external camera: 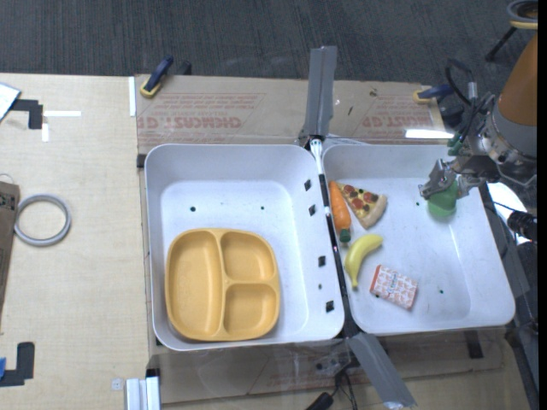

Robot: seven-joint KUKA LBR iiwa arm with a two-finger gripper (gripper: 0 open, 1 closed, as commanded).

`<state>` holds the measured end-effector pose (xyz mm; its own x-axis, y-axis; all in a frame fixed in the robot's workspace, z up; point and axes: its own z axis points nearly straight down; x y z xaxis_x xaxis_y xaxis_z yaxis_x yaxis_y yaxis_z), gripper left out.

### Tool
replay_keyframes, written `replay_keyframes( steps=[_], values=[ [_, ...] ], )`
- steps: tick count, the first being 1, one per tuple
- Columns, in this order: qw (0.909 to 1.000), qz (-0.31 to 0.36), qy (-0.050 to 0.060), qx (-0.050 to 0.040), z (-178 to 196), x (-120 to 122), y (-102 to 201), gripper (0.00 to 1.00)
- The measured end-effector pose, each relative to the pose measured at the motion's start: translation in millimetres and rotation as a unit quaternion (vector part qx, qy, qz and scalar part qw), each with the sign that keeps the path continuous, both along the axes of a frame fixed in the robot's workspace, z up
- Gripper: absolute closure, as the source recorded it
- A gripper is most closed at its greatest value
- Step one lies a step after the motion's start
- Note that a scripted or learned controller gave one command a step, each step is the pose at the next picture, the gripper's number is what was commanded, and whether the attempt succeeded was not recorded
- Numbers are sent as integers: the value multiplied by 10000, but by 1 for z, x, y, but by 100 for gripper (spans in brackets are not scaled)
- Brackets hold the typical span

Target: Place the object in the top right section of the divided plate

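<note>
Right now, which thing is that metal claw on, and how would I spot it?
Look at the right white bin, near its upper right side. Under the gripper sits a small green object. It is the only green lump there, apart from the carrot, pizza slice and banana.

A robotics lab: a plywood bench [77, 314] with clamps [156, 75], a tape roll [40, 219] and two white bins [162, 254] over grey carpet [214, 15].

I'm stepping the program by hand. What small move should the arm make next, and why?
Probably lift a little: the gripper sits over the right bin with a green object at its fingertips, while the yellow divided plate lies in the left bin. Confirm the grasp holds before carrying it across.
</note>
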<state>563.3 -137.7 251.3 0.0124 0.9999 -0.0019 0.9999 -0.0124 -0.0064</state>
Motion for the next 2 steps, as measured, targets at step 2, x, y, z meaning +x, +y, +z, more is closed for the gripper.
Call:
replay_keyframes(
  steps=[2],
  values=[
    [9899,1417,-2,-1,-41,81,-54,100]
  ],
)
